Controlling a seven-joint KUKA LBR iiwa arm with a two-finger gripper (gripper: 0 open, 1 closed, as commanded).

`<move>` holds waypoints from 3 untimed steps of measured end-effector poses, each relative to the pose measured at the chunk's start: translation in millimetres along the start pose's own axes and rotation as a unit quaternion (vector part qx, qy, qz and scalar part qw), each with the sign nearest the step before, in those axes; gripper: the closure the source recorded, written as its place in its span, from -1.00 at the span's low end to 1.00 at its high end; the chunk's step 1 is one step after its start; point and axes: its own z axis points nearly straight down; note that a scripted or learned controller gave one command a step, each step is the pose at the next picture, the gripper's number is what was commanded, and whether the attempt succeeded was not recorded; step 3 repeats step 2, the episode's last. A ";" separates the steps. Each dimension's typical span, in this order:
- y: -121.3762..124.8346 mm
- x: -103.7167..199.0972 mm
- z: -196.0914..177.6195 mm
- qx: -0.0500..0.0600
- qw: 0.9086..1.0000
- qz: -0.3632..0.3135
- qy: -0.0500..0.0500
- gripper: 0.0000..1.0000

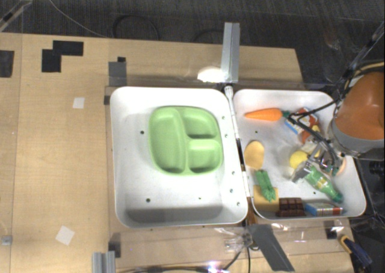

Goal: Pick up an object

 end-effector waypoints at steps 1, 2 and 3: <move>27.2 26.8 -1.0 0.000 1.000 0.017 -0.001 -1.00; 29.7 23.4 -12.4 -0.002 1.000 0.014 -0.007 1.00; 29.7 23.4 -12.4 -0.002 1.000 0.014 -0.007 1.00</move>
